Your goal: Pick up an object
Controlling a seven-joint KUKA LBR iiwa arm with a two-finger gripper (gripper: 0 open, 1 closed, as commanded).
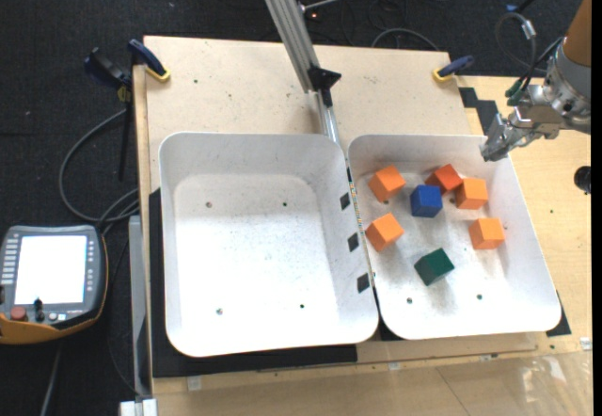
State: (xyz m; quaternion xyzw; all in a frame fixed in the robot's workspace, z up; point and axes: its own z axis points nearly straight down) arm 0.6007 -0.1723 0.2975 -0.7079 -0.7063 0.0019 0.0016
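The gripper (496,147) hangs over the far right rim of the right bin (527,296), and whether its fingers are open or closed cannot be told; nothing shows between them. In that bin lie 7 blocks: an orange block (387,183) at far left, a red-orange block (448,177), an orange block (472,192) beside it, a blue block (426,200), another orange one (384,230), an orange block (487,232) at right and a dark green block (435,265) nearest. The left bin (188,160) sits alongside.

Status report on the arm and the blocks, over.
Tool above right bin's far corner, holding nothing. Blocks loose in bin. Nothing in the way.
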